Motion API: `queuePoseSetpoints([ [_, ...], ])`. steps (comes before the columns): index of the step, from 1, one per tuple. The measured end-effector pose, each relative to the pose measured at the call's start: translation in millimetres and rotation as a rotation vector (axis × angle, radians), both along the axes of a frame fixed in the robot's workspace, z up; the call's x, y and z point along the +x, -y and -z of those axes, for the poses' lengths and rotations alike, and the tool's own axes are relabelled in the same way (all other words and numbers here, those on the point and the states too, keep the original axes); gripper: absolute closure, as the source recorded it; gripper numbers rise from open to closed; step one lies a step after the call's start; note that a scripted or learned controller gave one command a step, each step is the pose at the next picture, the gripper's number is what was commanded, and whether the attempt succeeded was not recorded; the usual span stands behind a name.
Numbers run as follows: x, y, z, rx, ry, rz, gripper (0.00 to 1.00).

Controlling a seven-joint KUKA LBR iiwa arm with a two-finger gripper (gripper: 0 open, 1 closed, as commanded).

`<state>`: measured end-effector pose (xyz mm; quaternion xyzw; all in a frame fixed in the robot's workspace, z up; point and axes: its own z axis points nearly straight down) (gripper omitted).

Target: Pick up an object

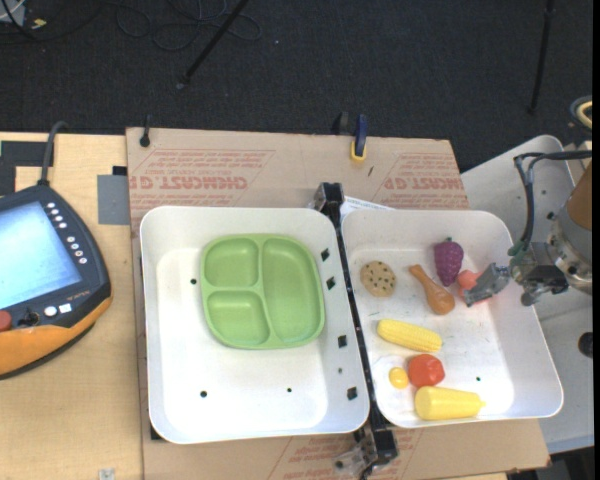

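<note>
Right now the gripper (488, 282) sits low at the right bin's (535, 368) right side, beside a small red piece (467, 279); grape bunch (448, 260) just left; whether it grips anything, cannot tell.

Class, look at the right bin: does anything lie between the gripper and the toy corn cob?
Yes, partly. The gripper hovers at the right bin's upper right, next to a small red piece. The brown drumstick toy lies on the slanted path down-left toward the corn cob. From above, nothing covers the cob.
</note>
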<state>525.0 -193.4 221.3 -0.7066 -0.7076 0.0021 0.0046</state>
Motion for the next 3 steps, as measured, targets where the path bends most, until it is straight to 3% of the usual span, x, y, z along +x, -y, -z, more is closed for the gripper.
queuePoseSetpoints([
  [3, 10.2, -8.8, 135.4, -0.002, 0.006, 0.0, 0.0],
])
